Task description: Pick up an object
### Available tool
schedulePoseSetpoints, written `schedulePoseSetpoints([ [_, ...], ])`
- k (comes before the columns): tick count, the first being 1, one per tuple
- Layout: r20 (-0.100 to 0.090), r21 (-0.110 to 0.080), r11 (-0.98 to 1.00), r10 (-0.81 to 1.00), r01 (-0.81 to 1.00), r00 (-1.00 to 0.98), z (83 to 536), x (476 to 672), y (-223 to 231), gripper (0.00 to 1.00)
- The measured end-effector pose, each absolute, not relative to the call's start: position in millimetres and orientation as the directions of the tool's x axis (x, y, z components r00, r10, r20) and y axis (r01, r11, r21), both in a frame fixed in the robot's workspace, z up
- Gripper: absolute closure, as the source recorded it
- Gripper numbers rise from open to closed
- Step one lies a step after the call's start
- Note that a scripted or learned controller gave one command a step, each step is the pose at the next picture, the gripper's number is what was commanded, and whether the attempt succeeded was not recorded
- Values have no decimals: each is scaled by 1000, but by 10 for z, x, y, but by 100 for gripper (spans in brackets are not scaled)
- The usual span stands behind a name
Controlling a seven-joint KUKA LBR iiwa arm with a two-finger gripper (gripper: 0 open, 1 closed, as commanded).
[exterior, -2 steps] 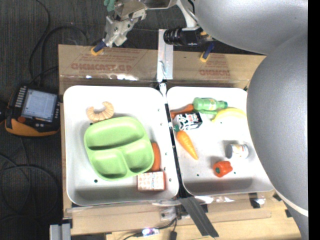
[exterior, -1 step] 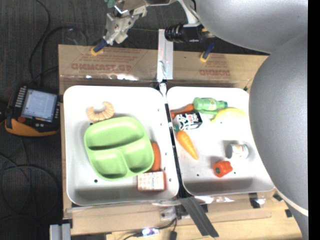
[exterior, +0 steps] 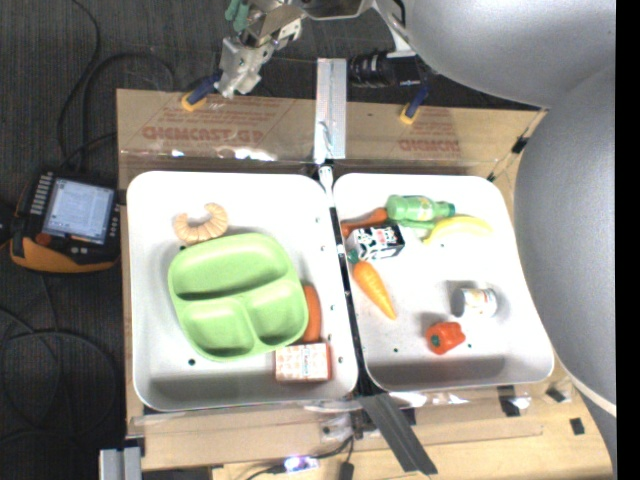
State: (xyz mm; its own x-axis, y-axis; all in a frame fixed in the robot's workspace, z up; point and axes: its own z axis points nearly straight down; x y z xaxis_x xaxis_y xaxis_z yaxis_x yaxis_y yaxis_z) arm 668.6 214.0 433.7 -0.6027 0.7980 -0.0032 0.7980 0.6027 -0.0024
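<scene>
My gripper [exterior: 238, 72] hangs high at the back, beyond the left bin's [exterior: 150, 298] far edge and over the cardboard sheet, with nothing seen in it. The left bin holds a green divided tray [exterior: 238, 293], a tan ring-shaped pastry [exterior: 200, 223], a small printed box [exterior: 302, 363] and an orange piece [exterior: 313, 313] tucked beside the tray. In the right bin [exterior: 520, 338] lie a green bottle [exterior: 418, 209], a banana [exterior: 458, 228], a black-and-white carton [exterior: 377, 240], a carrot [exterior: 375, 288], a white can [exterior: 473, 300] and a red pepper [exterior: 446, 337].
The arm's big grey body [exterior: 560, 88] covers the upper right and the right edge. A handheld control pad [exterior: 70, 218] lies on the floor mat to the left. A metal rail [exterior: 331, 108] runs between the bins at the back, with clamps [exterior: 200, 95] on the cardboard.
</scene>
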Motion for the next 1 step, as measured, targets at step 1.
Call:
schedulePoseSetpoints([
  [1,-1,-2,442,897,897,-442,4338,6485,2273,100],
])
